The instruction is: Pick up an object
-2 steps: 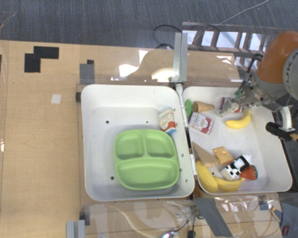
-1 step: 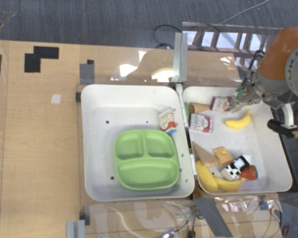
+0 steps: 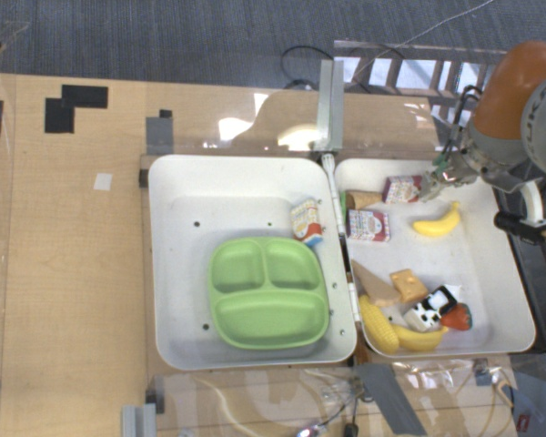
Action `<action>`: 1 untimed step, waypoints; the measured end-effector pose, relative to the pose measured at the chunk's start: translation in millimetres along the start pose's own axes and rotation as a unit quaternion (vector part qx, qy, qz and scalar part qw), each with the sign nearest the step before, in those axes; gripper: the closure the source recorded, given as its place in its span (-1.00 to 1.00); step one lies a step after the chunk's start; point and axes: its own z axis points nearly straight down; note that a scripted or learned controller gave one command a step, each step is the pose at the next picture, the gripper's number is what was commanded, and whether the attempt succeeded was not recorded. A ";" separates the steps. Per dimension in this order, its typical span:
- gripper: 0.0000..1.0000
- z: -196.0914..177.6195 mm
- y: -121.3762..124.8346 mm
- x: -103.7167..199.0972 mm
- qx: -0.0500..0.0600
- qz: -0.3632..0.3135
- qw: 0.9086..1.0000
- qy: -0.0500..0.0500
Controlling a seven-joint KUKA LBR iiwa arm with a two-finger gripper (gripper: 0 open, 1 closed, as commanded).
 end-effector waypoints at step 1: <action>-1.00 -0.1 0.3 0.1 -0.001 0.000 1.000 0.000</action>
